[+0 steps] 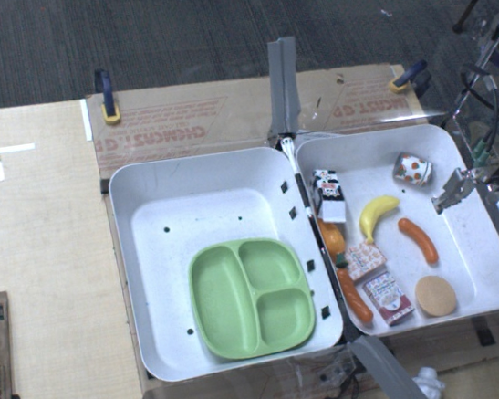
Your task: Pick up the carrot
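Observation:
The carrot (355, 299) is a slim orange piece lying along the left wall of the right bin (476, 236), near the front. Its thicker end points toward the back, where a bit of green shows. My gripper (452, 189) reaches in low over the right bin's right side, well to the right of the carrot and apart from it. A sausage and two small cartons lie between them. Nothing shows in the gripper.
The right bin also holds an orange fruit (331, 239), a milk carton (328, 187), a banana (378, 215), a red sausage (418, 240), two red-and-white cartons (377, 279), a round tan biscuit (436, 295) and a spotted ball (413, 170). A green divided plate (251, 298) lies in the left bin (147, 254).

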`<state>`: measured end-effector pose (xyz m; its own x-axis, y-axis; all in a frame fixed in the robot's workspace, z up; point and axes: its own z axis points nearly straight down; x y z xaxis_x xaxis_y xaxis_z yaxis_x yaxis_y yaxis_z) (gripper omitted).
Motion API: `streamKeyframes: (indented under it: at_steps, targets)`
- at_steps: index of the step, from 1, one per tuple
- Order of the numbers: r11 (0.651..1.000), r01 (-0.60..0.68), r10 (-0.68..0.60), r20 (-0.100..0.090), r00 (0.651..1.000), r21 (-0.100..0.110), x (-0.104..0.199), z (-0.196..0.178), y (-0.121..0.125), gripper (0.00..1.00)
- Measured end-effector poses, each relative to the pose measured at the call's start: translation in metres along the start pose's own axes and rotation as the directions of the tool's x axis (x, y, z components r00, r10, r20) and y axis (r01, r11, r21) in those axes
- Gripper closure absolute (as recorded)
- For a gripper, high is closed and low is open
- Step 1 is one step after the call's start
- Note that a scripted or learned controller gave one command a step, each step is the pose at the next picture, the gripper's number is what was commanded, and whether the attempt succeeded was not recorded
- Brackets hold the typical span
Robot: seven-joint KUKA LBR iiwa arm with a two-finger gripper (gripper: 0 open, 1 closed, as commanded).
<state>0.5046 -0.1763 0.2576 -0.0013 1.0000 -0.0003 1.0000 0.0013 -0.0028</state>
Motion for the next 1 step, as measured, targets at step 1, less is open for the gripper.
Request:
streamKeyframes:
  at_steps: [1]
  targets:
    - [0.984, 0.179, -0.179, 0.0, 0.984, -0.001, 0.0232, 0.1646, 0.0104, 0.0]
